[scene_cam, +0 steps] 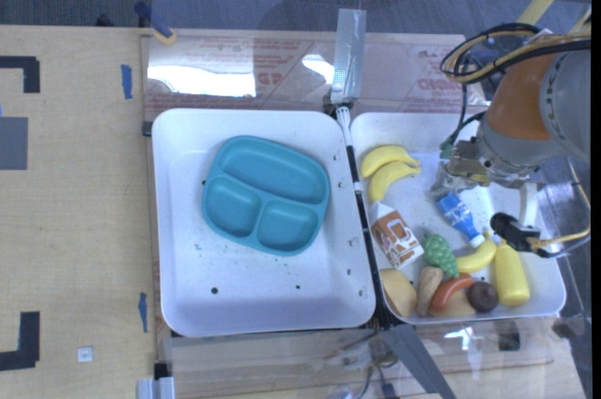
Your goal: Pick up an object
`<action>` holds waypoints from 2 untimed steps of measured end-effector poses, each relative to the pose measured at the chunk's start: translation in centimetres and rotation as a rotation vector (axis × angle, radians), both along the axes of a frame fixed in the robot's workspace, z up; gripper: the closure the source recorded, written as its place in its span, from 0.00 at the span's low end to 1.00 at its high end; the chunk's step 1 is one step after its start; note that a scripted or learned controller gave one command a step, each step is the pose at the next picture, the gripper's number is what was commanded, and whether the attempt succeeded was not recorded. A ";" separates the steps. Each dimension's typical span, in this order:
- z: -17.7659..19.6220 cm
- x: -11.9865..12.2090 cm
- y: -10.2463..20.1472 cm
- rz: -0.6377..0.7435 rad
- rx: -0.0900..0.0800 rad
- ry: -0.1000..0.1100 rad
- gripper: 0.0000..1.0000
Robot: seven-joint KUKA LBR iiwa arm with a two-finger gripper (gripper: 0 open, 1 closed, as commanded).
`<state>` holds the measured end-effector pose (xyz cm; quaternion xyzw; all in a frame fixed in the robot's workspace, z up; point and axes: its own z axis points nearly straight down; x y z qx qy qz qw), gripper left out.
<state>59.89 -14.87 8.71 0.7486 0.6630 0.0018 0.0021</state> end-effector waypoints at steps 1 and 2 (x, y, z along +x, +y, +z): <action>10.4 2.7 7.1 0.002 0.002 -0.007 1.00; 13.9 -2.1 7.3 0.116 0.001 0.006 1.00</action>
